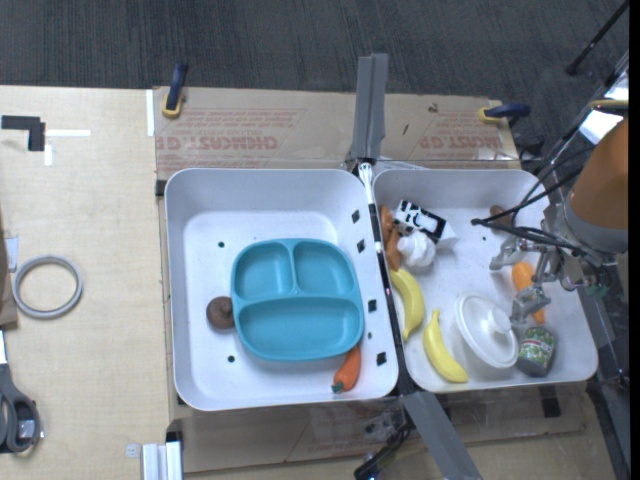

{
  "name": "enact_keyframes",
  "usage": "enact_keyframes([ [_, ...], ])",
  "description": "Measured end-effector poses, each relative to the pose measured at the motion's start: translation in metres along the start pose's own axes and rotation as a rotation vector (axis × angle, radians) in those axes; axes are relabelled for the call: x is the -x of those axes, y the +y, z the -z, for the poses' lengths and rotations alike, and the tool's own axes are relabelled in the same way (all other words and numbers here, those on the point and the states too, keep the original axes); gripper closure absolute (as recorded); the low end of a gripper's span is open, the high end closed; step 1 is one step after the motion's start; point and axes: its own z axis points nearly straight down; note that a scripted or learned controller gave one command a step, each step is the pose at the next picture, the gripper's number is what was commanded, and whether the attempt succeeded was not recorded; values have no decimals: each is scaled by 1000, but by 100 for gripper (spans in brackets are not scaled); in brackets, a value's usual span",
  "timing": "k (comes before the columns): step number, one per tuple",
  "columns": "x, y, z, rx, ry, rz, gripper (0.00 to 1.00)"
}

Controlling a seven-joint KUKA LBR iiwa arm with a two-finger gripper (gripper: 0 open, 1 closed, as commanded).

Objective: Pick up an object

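Observation:
My gripper (518, 280) hangs low over the right part of the right bin (470, 193), its two metal fingers spread apart. A small orange object (522, 274) shows in the gap between them, and I cannot tell whether they touch it. Just below sit a white round lidded bowl (485, 330) and a small green-labelled can (536, 350). Two bananas (408, 301) (440, 348) lie along the bin's left side. A black-and-white toy (418, 219) and a white lump (416, 252) rest near the back left.
The left bin (190, 268) holds a blue divided plate (296, 298), a brown round piece (220, 312) and an orange carrot (347, 370). A grey ring (44, 286) and scissors (18, 420) lie on the bench to the left. Cables (520, 213) trail beside the wrist.

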Motion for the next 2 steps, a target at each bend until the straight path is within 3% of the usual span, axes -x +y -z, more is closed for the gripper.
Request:
enact_keyframes([
  [1,3,2,11,-2,-5,4,100],
  [2,3,2,10,-2,-5,5,0],
])
